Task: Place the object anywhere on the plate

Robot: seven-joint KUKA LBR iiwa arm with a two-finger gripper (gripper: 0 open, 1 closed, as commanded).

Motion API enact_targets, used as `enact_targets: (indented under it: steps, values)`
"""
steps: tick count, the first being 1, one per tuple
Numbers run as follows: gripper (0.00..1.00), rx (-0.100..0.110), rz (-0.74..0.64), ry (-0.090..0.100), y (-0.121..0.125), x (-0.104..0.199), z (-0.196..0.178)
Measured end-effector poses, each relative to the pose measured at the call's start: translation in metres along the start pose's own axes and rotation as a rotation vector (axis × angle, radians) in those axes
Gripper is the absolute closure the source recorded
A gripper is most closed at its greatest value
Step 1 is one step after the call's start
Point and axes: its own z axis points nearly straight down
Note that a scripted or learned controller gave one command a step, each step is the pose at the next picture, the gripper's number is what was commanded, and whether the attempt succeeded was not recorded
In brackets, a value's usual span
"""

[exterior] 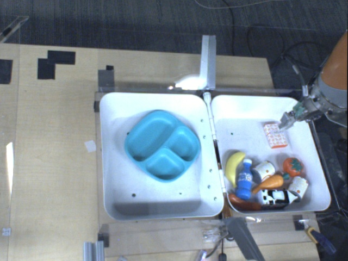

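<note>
left bin (109, 145): divided plate (162, 144) in its middle
right bin (239, 107): small card (275, 135) behind; toy foods (263, 181) heaped in front

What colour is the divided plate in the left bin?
Light blue all over, with three compartments; the plate shows plainly in the overhead camera view.

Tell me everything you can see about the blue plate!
The blue plate is bright sky blue and looks like smooth plastic. It has rounded corners and raised ridges that split it into three hollow sections. It lies flat, turned at a slant, near the middle of the left white bin, resting on the bin's floor. No toy lies on it, and the gripper is far off, over the right bin.
</note>
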Motion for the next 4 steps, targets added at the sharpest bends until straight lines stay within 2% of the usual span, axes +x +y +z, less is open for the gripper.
enact_targets:
  steps: [1, 2, 3, 4]
  values:
    - [1.0, 0.0, 0.053, -0.001, 0.025, -0.008, 0.0]
    - [1.0, 0.004, 0.053, 0.001, -0.034, 0.083, 0.035]
    - [1.0, 0.004, 0.051, 0.001, 0.048, 0.056, 0.124]
    - [1.0, -0.003, 0.193, -0.002, 0.097, 0.032, 0.138]
